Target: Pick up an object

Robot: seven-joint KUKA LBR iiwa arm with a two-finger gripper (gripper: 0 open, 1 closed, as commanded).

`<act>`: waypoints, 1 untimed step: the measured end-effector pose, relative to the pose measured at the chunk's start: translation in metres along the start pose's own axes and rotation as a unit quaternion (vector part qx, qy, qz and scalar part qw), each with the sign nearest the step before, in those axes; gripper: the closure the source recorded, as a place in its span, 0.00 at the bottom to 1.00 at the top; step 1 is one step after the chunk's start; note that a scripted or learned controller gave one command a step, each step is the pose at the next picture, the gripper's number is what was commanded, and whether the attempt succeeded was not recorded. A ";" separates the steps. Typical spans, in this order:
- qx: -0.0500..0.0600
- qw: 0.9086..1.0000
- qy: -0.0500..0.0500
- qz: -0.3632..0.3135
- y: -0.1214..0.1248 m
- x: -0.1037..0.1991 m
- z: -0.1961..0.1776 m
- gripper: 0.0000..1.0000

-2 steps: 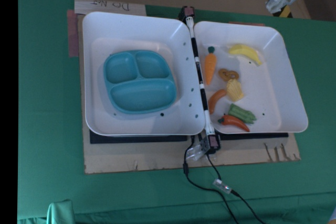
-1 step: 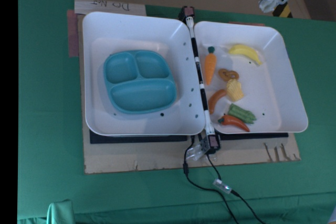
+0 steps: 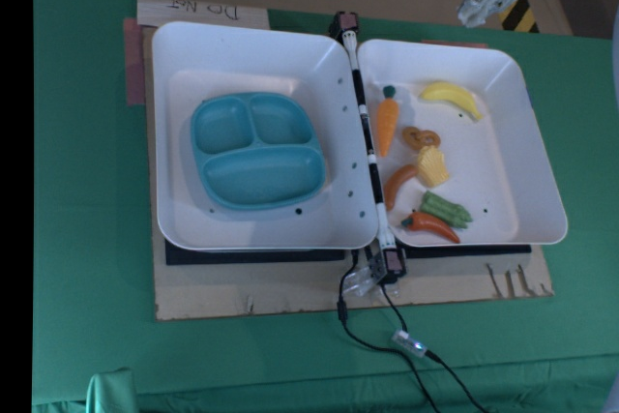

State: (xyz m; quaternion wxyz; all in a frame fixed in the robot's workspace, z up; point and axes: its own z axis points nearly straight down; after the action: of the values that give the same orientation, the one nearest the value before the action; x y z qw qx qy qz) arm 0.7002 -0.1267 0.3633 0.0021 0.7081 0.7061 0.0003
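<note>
The right white bin (image 3: 542, 198) holds several toy foods: a yellow banana (image 3: 451, 96), an orange carrot (image 3: 387, 124), a brown pretzel-like piece (image 3: 420, 138), a yellow corn piece (image 3: 432, 166), an orange sausage-like piece (image 3: 398, 182), green beans (image 3: 445, 208) and a red-orange pepper (image 3: 431, 226). My gripper (image 3: 477, 3) hangs high beyond the far edge of the right bin, well apart from all the items, with nothing seen in it.
The left white bin (image 3: 174, 208) bears a teal divided plate (image 3: 257, 150). A black-and-white rod (image 3: 366, 126) runs between the bins. Cables (image 3: 406, 343) trail off the cardboard at the front. Green cloth surrounds the bench.
</note>
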 end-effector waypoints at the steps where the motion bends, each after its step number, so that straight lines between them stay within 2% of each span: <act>1: 0.000 1.000 0.001 0.000 0.000 0.061 0.001 1.00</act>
State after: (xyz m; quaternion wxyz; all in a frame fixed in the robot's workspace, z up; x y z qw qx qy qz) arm 0.7004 -0.0661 0.3627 0.0015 0.7080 0.7063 0.0010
